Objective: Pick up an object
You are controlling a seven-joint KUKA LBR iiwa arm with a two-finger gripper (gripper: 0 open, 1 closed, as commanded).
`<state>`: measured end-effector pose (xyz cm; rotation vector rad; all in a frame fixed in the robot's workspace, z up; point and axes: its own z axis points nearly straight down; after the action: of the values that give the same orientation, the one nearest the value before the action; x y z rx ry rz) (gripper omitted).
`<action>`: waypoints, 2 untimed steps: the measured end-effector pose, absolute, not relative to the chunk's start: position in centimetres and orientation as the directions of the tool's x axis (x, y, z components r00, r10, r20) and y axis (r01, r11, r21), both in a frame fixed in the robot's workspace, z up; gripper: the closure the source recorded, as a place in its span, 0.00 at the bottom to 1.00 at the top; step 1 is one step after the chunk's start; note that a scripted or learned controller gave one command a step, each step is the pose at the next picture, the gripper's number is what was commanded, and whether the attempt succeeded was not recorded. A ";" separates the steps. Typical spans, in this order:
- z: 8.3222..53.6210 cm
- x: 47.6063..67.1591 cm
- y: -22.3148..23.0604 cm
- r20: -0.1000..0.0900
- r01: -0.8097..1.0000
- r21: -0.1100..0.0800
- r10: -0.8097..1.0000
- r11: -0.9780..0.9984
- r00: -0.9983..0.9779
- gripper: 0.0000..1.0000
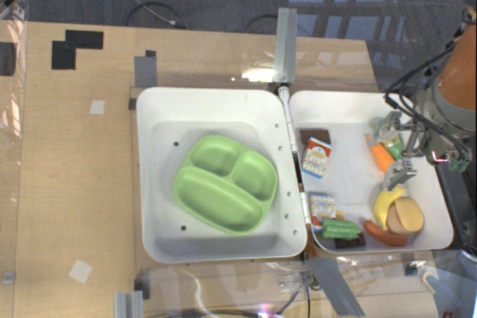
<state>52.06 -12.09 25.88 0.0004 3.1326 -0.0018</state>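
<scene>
Pickup isn't done yet: I'm hovering my tool (402, 160) over the right bin (339, 115), just above the banana (386, 205) and beside the carrot (381, 156). Nothing is sitting between the fingers; can't tell if they're open. Grasp and lift are pending.

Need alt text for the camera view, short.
A claw on a grey arm hangs over the right white bin, above a carrot, banana, round bun and small cartons. The left bin holds a green divided plate.
</scene>
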 end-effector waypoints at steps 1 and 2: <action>19.6 57.4 -15.1 -0.003 -0.038 0.000 -0.038 0.999 -0.999 0.00; 9.1 61.6 -20.8 -0.019 -0.077 -0.006 -0.077 0.997 -0.997 0.00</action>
<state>61.57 -20.79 9.12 -0.1209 3.1202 -0.0085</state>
